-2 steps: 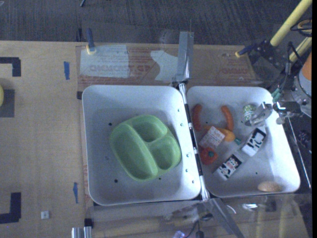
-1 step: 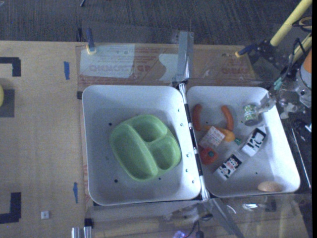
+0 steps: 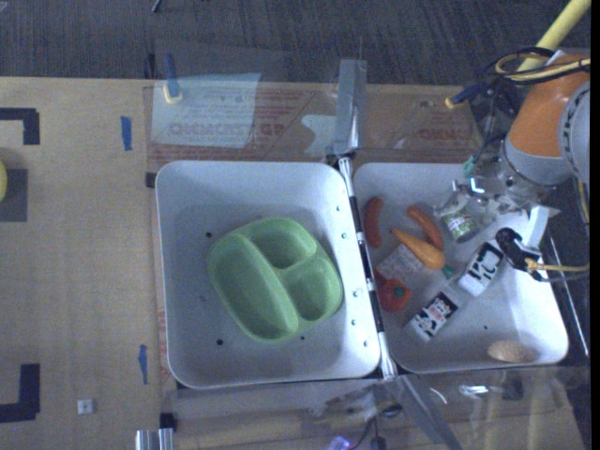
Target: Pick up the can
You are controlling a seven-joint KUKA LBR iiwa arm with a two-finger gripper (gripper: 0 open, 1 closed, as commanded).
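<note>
Near right bin point(image 3: 553, 340) back edge — pincer point(image 3: 466, 216) over can point(image 3: 458, 226).

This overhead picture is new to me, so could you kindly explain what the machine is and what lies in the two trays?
The picture comes from one fixed camera above a bench, looking down at a slant. The machine at the right is a grey robot arm with an orange band; its two-finger gripper hangs low over the right shallow white bin.

The left shallow white bin holds a green divided plastic plate. The right bin holds two orange carrot-shaped toys, a reddish sausage-shaped toy, a small red tomato-like toy, two black-and-white cartons, and a tan round piece.

A greenish can-like object sits right at the gripper, but the picture is too blurred to tell whether it is held.
</note>
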